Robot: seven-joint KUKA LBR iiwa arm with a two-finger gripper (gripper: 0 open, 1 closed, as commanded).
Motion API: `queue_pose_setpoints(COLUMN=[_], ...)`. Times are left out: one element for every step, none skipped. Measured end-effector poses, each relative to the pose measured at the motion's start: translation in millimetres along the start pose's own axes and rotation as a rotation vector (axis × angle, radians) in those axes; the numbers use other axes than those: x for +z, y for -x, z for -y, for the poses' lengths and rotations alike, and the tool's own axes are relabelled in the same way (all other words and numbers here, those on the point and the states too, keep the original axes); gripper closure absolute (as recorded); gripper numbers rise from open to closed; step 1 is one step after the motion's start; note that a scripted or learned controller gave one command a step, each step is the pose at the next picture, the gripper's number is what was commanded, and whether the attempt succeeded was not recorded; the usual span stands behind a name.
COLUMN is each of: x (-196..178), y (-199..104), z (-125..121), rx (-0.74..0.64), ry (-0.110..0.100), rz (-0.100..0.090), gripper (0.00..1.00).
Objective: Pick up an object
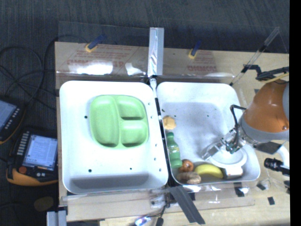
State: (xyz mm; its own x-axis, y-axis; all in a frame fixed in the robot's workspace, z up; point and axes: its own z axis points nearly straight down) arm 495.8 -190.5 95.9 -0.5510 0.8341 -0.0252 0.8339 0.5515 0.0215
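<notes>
My gripper (218,148) hangs low in the right bin (202,98), near its front right part. It is just above and left of a white round dish-like object (231,158). A yellow banana (209,171) lies just in front of it by the bin's front wall, with a white block (234,172) to the banana's right. An orange-red fruit (187,164) and a brown lumpy item (188,177) sit left of the banana. A green bottle (172,149) lies along the bin's left wall, with a tan round object (169,123) behind it. I see nothing gripped.
The left bin (75,126) holds a green divided plate (118,120). The arm's orange band (269,109) rises over the right bin's right wall. Cables and a tablet (40,149) lie off the bench to the left.
</notes>
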Motion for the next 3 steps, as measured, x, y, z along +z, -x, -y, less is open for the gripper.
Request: queue_pose_setpoints(x=[1.4,2.6,2.6], y=[-26.0,-60.3,-69.8], z=[-14.0,-34.9,-38.8], rx=[0.425,0.414,0.338], ry=[-0.003,-0.006,-0.010], rz=[0.001,-0.001,0.002], gripper=[0.00,0.00,0.00])
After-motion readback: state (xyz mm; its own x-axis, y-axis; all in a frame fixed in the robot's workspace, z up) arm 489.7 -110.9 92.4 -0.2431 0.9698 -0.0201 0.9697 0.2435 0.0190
